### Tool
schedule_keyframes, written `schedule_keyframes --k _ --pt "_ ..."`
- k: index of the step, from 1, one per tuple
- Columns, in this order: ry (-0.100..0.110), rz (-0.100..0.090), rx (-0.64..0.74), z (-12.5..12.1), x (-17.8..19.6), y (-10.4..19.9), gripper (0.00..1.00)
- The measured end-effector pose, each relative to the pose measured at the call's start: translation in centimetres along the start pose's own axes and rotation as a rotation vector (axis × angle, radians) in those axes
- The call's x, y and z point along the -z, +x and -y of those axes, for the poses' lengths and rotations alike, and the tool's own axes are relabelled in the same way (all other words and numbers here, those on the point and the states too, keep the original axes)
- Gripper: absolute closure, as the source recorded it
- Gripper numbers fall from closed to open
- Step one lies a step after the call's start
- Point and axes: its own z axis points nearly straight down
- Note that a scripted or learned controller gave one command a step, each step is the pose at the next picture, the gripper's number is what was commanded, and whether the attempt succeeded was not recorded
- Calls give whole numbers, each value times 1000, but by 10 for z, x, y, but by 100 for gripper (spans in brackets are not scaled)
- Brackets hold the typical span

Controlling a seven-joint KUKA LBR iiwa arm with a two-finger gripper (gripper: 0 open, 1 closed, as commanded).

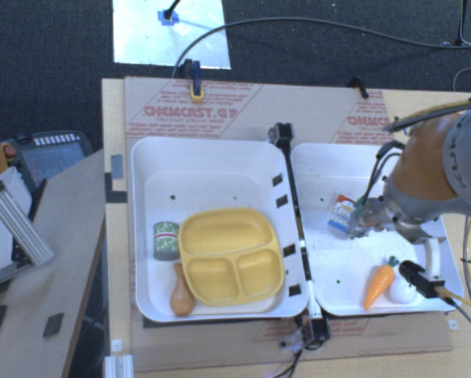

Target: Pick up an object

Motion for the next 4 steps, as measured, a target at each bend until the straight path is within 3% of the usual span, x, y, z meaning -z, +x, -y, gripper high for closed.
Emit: schedule_keyframes --k 2,3,4 --pt "-6 2 3 4 117 -7 100" --pt "-3 1 4 2 148 -8 100" --pt "-1 -2 10 2 156 47 100"
